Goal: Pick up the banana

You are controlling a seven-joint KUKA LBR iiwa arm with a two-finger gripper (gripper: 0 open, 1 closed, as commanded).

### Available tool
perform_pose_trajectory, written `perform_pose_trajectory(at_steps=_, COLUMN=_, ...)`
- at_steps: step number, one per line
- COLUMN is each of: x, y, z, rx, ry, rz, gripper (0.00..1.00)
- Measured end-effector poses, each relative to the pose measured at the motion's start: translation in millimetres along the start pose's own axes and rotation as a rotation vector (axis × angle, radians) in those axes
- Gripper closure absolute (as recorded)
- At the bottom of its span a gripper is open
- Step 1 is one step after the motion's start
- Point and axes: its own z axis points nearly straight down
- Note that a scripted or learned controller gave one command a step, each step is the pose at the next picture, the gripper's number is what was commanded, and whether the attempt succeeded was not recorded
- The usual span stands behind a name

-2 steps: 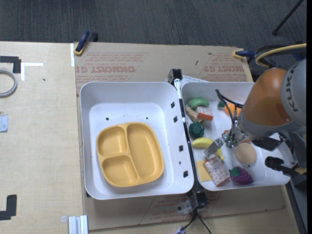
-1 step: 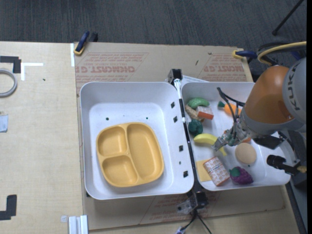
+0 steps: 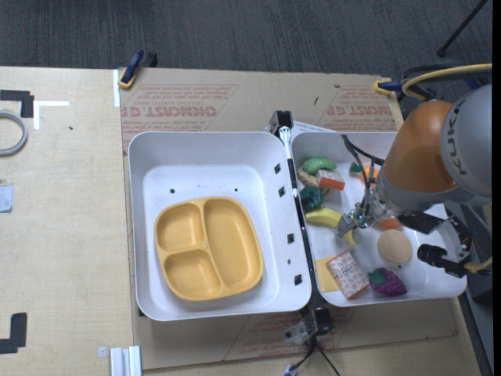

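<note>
The yellow banana (image 3: 322, 218) lies in the right bin (image 3: 438, 288), near its left wall. My gripper (image 3: 351, 224) is down in that bin, its tip right at the banana's right end. The orange band and grey wrist rise above it to the right and hide the back right part of the bin. I cannot make out how the gripper stands at the tip, nor whether it touches the banana.
The left bin (image 3: 149, 210) holds a yellow three-part plate (image 3: 207, 247). Around the banana lie green toy foods (image 3: 317, 165), a carrot-like piece (image 3: 331, 183), a tan egg (image 3: 394, 248), a snack packet (image 3: 347, 274) and a purple fruit (image 3: 386, 281). Cardboard lies under both bins.
</note>
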Motion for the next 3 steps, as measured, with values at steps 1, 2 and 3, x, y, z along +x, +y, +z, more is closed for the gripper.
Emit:
perform_pose_trajectory(at_steps=1, x=51, y=40, z=-100, rx=-0.001, ry=-0.001, rz=-0.196, gripper=1.0)
perform_pose_trajectory(at_steps=2, x=103, y=89, z=-150, rx=0.0, ry=-0.001, rz=-0.134, gripper=1.0)
perform_pose_trajectory(at_steps=3, x=142, y=144, z=-140, rx=0.0, ry=-0.001, rz=-0.139, gripper=1.0)
